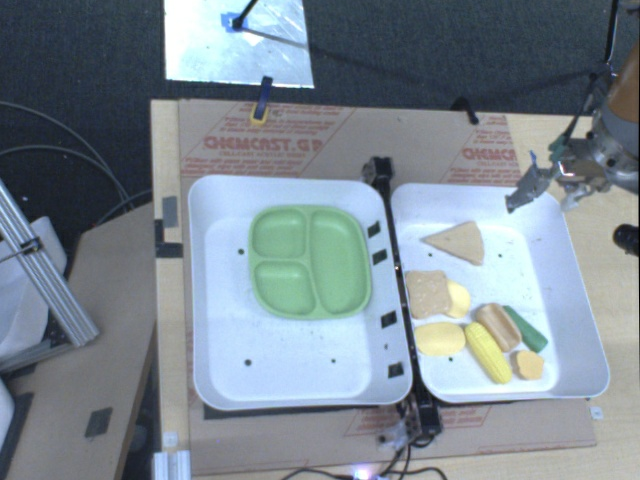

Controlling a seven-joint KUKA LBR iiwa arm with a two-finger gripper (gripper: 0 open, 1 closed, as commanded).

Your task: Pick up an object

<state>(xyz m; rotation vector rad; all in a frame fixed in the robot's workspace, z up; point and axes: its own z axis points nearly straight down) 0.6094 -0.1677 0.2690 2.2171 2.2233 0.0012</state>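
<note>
Clearly, the things to pick from all lie in the right bin [575, 268], gathered toward its near half. A tan triangular piece [457, 241] lies alone near the bin's middle, flat on the floor. Nearer the front, a square slice of toast [427, 292] sits by the bin's left wall, with a small pale yellow piece [457, 298] touching its right edge. In front of those lies a yellow oval piece [440, 340], and just beside it a corn cob [487, 352] lies at a slant. A hot dog in a bun [496, 325] rests against the cob's far side, a green vegetable [527, 330] lies along the bun's right, and a small orange piece [529, 365] sits at the cluster's near right end.

The gripper [548, 180] hangs over the far right corner of this bin, well apart from the food. Its two fingers are spread wide and nothing is between them.

The left bin [215, 268] holds a green divided plate [307, 262] with three compartments, lying flat near the bin's middle. Black clips along the shared edge join the two bins. Both rest on a brown cardboard sheet [300, 138] that covers the bench.
</note>
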